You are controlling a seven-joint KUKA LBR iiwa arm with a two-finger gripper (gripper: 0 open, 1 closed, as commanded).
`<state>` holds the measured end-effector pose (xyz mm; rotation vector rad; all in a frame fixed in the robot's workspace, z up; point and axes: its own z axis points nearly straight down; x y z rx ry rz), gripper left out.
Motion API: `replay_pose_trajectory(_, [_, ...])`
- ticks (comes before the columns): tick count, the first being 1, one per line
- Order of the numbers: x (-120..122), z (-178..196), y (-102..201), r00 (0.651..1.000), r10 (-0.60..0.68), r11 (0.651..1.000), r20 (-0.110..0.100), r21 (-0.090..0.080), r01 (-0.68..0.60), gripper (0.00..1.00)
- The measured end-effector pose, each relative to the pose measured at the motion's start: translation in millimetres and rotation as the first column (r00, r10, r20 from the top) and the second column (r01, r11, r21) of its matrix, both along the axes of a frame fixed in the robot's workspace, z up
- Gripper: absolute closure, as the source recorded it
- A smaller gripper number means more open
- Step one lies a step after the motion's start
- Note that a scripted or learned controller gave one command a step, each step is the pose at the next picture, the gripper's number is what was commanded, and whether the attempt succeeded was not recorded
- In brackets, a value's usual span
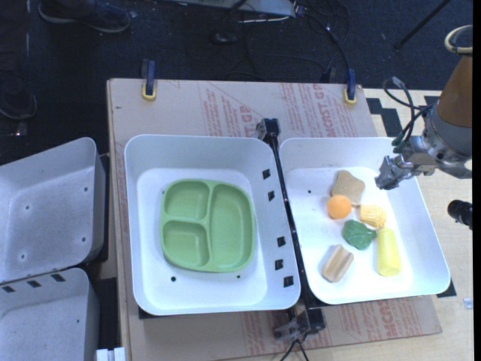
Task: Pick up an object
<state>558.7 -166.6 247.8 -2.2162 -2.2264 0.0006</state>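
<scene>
Camera view, glossy green three-compartment plate (208,226), smooth orange ball (339,207), hand (391,173) grip state unclear

A pale desk (195,111) printed with faint red lettering stands on a dark floor (60,51) strewn with black cables (338,47), two yellow clamps (149,89) gripping its far edge and spare white trays (45,201) lying at its left.

Green divided plate (208,226) in left bin (143,156); jaws above right bin's (428,273) food pieces.
</scene>
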Motion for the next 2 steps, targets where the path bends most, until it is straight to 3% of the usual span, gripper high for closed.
replay_pose_trajectory(2, [31, 8, 95, 1.0, 0.001, 1.0, 0.002, 0.0, -0.001, 1.0])
